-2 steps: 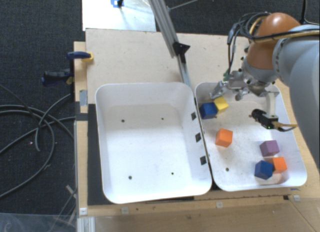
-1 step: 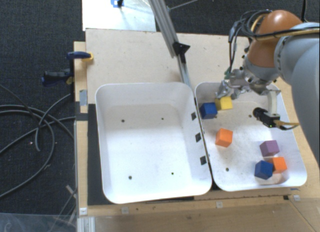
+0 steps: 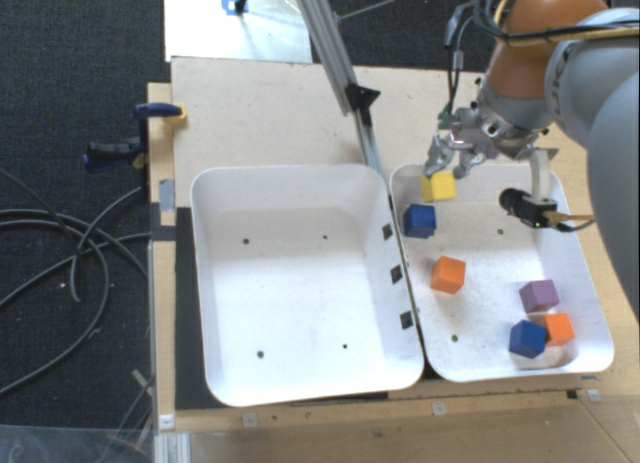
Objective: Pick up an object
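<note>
My gripper (image 3: 449, 169) hangs over the far left corner of the right bin (image 3: 585, 251). A yellow cube (image 3: 438, 189) sits right under it, its top caught between the two fingertips, and the fingers are shut on it. Just in front of the yellow cube a blue cube (image 3: 420, 220) lies on the bin floor. An orange cube (image 3: 448, 275) lies further toward the front. A purple cube (image 3: 539, 295), a second blue cube (image 3: 527, 338) and a small orange cube (image 3: 558, 328) cluster in the front right corner.
The left bin (image 3: 290, 281) stands beside the right one, sharing a divider with black markers (image 3: 396, 273). A slanted metal pole (image 3: 330, 41) crosses above the bench. A black cylindrical part (image 3: 528, 208) on the arm hangs over the right bin.
</note>
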Controlling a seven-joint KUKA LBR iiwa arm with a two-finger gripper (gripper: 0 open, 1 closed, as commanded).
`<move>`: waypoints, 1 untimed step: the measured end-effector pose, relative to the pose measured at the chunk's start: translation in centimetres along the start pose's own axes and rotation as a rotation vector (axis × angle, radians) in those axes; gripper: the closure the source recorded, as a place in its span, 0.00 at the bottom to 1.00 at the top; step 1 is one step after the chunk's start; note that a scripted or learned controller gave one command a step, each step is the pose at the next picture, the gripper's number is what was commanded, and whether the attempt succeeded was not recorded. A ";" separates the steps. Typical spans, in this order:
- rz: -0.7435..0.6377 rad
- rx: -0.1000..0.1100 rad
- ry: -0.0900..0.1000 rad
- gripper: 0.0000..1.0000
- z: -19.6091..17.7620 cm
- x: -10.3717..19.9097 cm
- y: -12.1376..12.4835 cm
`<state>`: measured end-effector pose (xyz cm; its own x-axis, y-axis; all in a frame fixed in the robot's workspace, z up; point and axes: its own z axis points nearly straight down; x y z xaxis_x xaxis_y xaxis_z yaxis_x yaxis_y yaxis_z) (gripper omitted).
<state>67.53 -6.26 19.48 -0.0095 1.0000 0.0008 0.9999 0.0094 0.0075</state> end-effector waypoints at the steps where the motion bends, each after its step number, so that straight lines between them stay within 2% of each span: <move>1: -0.003 0.002 0.001 1.00 0.3 9.7 1.3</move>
<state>68.70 3.47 19.17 -0.0126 0.9999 0.0023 0.9999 0.0126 0.0052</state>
